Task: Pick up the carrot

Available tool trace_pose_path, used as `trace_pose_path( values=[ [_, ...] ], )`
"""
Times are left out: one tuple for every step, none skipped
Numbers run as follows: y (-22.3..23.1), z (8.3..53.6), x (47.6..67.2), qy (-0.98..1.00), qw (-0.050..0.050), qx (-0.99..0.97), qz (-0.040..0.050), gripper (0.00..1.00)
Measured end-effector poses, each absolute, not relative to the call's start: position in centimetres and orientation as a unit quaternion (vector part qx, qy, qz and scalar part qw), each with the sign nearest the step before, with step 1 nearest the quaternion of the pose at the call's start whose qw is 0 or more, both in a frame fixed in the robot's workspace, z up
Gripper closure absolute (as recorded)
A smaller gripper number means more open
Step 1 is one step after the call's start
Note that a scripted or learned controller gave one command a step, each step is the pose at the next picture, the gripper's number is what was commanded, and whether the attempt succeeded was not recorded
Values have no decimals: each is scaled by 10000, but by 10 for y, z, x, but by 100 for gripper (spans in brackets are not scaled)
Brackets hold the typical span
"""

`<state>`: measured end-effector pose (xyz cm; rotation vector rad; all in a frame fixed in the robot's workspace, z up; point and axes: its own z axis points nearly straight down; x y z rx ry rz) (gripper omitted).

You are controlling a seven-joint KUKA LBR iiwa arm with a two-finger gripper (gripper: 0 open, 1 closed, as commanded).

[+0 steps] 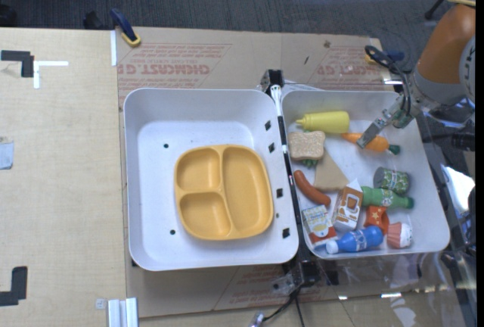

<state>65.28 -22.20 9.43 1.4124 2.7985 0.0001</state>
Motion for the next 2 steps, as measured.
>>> trace_pose_path(
  values=[
    [-222,105,654,8938,64,4485,-14,100],
    [-170,150,631,8468,8,5319,0,100]
  ],
)
